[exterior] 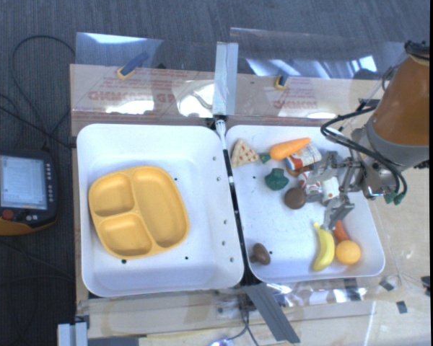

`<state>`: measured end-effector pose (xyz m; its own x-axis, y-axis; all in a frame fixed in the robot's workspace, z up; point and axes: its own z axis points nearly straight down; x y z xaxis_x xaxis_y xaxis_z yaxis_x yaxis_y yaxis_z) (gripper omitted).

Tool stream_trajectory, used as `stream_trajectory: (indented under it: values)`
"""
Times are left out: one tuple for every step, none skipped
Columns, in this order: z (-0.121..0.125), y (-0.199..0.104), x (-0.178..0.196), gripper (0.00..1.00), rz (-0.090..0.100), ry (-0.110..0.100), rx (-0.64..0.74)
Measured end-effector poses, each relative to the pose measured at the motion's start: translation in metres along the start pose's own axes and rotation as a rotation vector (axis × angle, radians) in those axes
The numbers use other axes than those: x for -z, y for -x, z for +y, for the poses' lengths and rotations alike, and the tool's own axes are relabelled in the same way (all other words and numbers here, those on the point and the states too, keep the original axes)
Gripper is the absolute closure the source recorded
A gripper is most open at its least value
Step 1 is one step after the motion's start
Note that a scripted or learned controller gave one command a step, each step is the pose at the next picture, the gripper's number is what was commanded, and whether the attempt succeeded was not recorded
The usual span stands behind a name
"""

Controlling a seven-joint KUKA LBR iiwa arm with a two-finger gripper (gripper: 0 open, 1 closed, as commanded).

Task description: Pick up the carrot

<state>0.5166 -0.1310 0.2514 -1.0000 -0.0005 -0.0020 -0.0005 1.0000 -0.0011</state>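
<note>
My arm (pixel 400 107) is cut off at the frame's right. I cannot tell how my jaws stand above the right bin (pixel 274 222). The carrot (pixel 289 148) lies apart; the worktop (pixel 411 244) stands on dark carpet (pixel 29 49).

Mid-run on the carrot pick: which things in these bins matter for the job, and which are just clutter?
Job:
carrot, far side of the right bin
tool, over that bin, nearer than the carrot

Lying about:
banana
orange
cheese wedge
green piece
can
yellow divided plate, left bin
</note>
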Motion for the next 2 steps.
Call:
stream_trajectory:
  values:
    - [-0.013, 0.063, 0.003, 0.00, -0.001, 0.000, -0.019]
    - [-0.033, 0.137, -0.056, 0.00, 0.002, 0.001, 0.136]
